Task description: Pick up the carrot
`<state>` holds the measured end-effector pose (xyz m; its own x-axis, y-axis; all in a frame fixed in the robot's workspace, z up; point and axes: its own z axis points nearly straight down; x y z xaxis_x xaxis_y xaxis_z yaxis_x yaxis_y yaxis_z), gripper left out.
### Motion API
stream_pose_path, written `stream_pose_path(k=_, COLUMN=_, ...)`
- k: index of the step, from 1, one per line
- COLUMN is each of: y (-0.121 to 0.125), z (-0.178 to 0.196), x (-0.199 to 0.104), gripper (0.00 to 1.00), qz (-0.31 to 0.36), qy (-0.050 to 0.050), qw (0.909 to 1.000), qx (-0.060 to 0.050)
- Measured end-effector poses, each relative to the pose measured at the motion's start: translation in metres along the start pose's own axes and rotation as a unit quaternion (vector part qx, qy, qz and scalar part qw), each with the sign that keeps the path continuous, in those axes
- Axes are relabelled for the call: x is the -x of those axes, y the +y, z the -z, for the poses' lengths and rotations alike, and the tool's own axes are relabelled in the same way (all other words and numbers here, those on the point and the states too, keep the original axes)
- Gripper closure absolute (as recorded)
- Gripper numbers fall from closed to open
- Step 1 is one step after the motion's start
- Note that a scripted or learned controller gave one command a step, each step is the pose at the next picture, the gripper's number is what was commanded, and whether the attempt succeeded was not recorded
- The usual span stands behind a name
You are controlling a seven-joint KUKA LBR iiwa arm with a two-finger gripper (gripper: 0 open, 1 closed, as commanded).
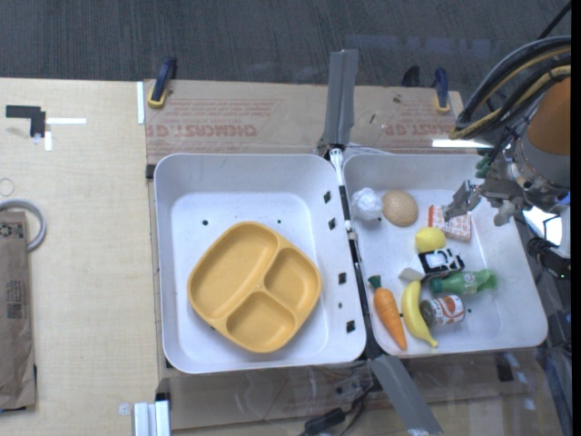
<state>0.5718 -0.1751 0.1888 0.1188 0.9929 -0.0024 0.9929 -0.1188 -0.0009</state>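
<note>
The two-finger gripper [463,203] hangs over the far right part of the right-hand shallow white bin [536,321]. Just beneath its fingertips lies a small red-and-white packet [454,224]. To the gripper's left sit a tan egg-shaped object [399,207] and a crumpled white wad [368,203]. Nearer the camera than the gripper lie a yellow lemon [429,239], a green bottle [463,282] and a yellow banana [415,312]; the orange carrot [388,316] lies left of the banana. Well left of the gripper, the left-hand white bin [177,271] holds a yellow three-compartment plate [254,285].

Arm [549,134] cut off at right edge. Brown paper bag [14,307] cropped at left edge. Label on can [445,311] too small to read.
</note>
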Motion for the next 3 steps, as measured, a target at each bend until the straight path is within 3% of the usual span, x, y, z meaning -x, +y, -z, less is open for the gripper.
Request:
stream_pose_path(k=1, y=-0.084, z=-0.050, x=0.006, gripper=0.00, qz=0.044, qy=0.001, qw=0.9990, qx=-0.001)
stream_pose_path(k=2, y=-0.084, z=0.100, x=0.047, gripper=0.00, qz=0.063, qy=0.000, qw=0.9980, qx=0.000)
stream_pose_path(k=3, y=-0.087, z=0.234, x=0.059, gripper=0.00, qz=0.084, qy=0.000, qw=0.9964, qx=0.000)
